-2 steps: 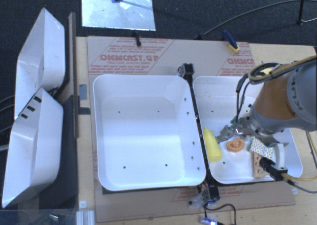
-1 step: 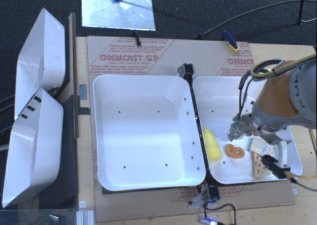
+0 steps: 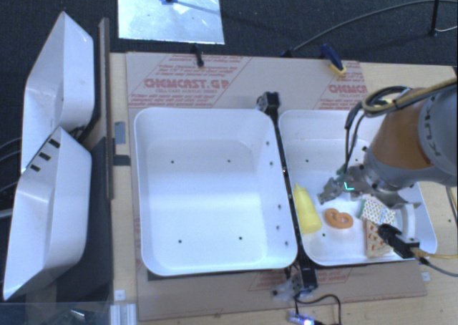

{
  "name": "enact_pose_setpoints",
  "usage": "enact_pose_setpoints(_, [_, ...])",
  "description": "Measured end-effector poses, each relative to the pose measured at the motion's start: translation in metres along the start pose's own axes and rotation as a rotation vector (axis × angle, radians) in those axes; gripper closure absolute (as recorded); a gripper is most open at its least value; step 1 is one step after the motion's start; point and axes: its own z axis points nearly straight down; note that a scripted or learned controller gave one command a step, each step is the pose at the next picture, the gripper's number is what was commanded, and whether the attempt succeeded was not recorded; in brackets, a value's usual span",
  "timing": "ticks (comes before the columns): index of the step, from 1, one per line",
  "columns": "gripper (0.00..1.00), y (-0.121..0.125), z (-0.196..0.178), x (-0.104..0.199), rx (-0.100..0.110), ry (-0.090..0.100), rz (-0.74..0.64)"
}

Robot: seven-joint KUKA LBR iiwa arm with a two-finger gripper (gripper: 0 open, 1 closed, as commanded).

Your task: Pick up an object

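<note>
Camera view showed the right bin (image 3: 315, 130) on a plywood bench (image 3: 215, 76) over dark carpet (image 3: 300, 1), another white bin (image 3: 207, 187) alongside. In the right bin's near end lay a yellow object (image 3: 307, 209), an orange ring (image 3: 338, 218) and patterned pieces (image 3: 373, 225); the gripper (image 3: 335, 189) hovered just above them, its grip state impossible to tell.

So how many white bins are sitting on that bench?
2. The left bin takes up the middle of the bench; the right bin sits against it, under the arm, which hides part of it.
</note>
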Motion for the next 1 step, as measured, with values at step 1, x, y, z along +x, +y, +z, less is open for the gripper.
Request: enact_pose_setpoints(1, [0.0, -0.0308, 0.0085, 0.0129, -0.004, -0.003, 0.003])
